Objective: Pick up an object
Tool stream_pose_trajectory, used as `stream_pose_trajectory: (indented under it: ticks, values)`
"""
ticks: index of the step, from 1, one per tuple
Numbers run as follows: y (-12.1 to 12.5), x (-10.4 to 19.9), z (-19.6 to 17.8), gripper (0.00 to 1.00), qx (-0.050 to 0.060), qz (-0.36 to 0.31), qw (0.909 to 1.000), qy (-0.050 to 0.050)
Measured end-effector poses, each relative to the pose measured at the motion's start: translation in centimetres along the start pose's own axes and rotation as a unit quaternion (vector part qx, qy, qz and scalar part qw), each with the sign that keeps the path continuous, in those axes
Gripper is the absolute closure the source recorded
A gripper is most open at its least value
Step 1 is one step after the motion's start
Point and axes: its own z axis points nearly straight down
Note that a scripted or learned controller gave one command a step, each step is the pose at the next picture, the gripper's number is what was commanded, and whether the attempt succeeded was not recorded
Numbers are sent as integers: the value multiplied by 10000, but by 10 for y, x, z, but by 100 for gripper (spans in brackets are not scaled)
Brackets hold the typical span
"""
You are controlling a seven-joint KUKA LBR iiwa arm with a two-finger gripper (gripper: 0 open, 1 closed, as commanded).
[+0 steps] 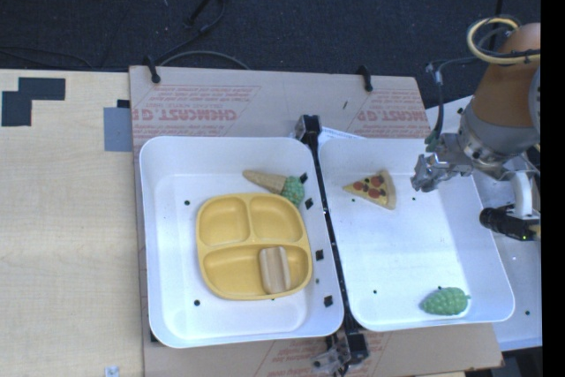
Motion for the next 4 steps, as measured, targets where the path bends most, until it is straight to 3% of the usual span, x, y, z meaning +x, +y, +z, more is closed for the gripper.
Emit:
stream_pose_trajectory:
  ticks: [2, 4]
  values:
    - [7, 5, -108, 100, -18, -24, 10000, -4]
    - [11, 106, -103, 100, 24, -31, 10000, 8]
